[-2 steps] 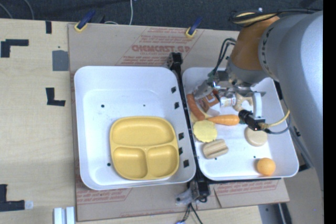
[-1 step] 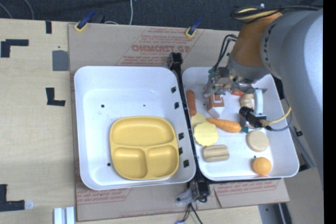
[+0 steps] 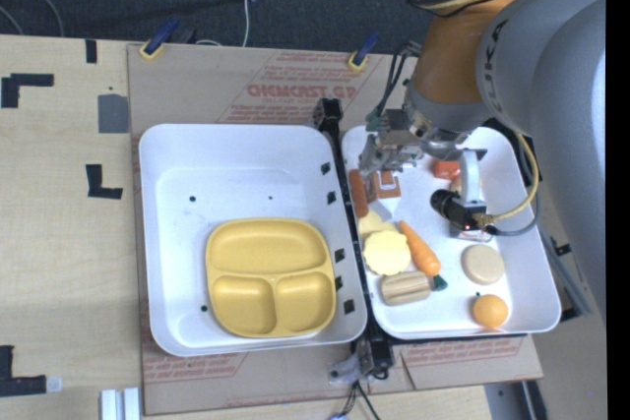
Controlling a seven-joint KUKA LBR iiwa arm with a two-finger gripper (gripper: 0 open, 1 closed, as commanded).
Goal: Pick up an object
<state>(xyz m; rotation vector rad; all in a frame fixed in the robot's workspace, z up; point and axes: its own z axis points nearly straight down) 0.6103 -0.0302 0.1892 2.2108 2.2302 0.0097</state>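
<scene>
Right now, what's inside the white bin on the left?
The left bin holds a yellow divided tray. Whatever lies under the tray is covered.

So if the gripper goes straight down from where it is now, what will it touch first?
Probably the small orange and white piece just beneath the gripper, near the left wall of the right bin. A brown sausage lies close beside it, and depth is unclear from this view.
</scene>
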